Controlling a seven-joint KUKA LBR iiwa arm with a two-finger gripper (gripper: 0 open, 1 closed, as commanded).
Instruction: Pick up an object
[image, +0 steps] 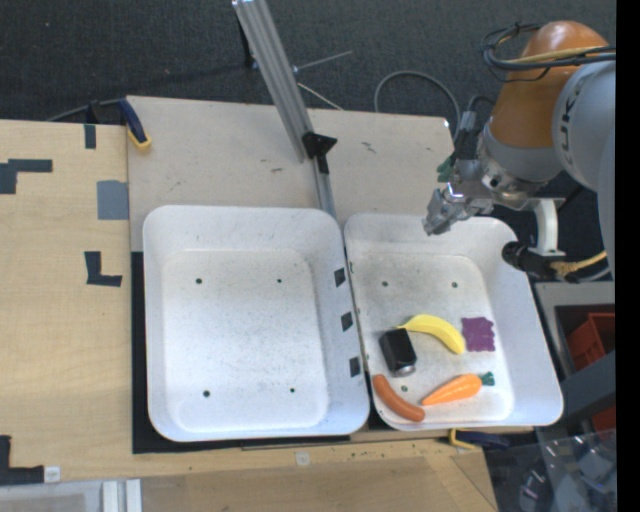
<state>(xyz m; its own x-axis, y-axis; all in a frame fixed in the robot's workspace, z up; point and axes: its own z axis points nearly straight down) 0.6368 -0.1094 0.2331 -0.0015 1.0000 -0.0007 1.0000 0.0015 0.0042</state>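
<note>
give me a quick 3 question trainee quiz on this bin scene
1. True or false: the banana lies in the left bin.
2. Which thing lies closest to the carrot? A) purple grapes B) sausage C) black block
3. Fill in: the gripper hovers over the ___ edge of the right bin.

Key:
1. False; it lies in the right bin.
2. B; the sausage nearly meets the carrot's tip.
3. Far, well away from the things clustered at the near end.

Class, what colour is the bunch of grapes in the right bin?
Purple grapes, in the camera view.
</note>
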